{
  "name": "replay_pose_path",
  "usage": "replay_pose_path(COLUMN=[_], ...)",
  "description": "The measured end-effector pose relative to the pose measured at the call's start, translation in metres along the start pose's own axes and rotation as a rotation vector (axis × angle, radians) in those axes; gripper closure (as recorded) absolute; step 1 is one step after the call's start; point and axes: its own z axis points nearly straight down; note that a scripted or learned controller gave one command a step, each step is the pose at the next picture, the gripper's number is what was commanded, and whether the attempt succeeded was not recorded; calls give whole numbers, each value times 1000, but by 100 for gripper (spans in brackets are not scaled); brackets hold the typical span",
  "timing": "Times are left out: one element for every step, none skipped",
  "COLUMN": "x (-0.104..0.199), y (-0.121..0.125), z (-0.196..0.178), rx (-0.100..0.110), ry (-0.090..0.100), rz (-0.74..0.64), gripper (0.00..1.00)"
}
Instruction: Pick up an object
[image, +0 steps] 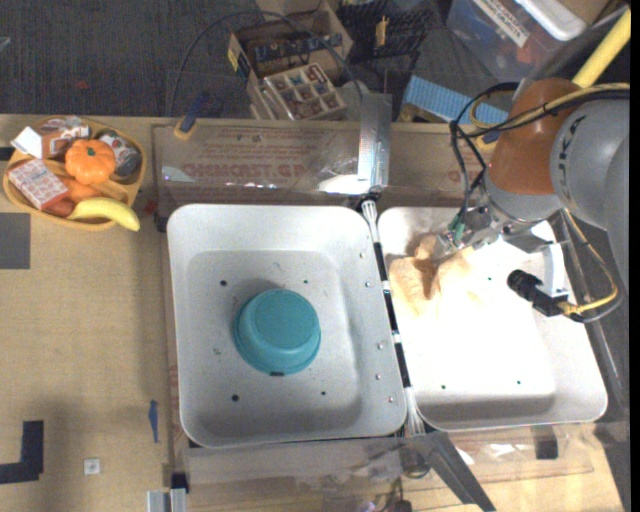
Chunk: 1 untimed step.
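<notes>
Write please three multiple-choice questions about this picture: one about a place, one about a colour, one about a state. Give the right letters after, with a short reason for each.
1. Where does the bowl lie?
A. in the left bin
B. in the right bin
C. on the bench outside both bins

2. What colour is the bowl?
A. red
B. teal
C. yellow

3. How does the bowl rest?
A. upright, its opening facing up
B. upside down, its base facing up
C. on its side, leaning on the bin wall

Answers:
1. A: the bowl sits near the middle of the left bin's floor, while the tool is over the right bin's far left part, beside a tan soft-looking object.
2. B: its whole surface shows blue-green.
3. B: a flat round base faces the camera, with the wider rim below it.
</notes>
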Motion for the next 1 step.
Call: replay_pose_path(x=[39], y=[30], z=[-79], rx=[2], ry=[1], rz=[-207], gripper=[100])
